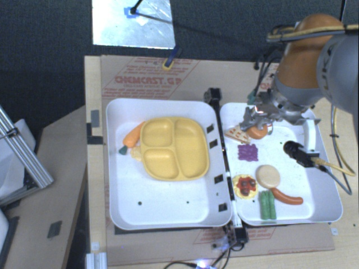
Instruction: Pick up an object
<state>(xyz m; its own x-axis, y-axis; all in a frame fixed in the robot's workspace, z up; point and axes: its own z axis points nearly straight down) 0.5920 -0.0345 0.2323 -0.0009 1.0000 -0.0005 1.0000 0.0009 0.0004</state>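
Note:
My gripper (255, 120) is low over the back of the right bin (321, 205), directly above a round orange toy food (260, 132) and touching or almost touching it. A toy pizza slice (235, 134) lies just left of the gripper. Further forward in the same bin lie a purple grape cluster (247, 152), a tan round bun (268, 176), a red-and-yellow round piece (245, 186), a sausage (287, 196) and a green bean bundle (267, 204). The gripper body hides its tips.
The left bin (162, 217) holds a yellow divided plate (171, 148) with a toy carrot (133, 134) at its left edge. A black divider (221, 150) runs between the bins. The arm (308, 60) looms over the right bin's back right corner.

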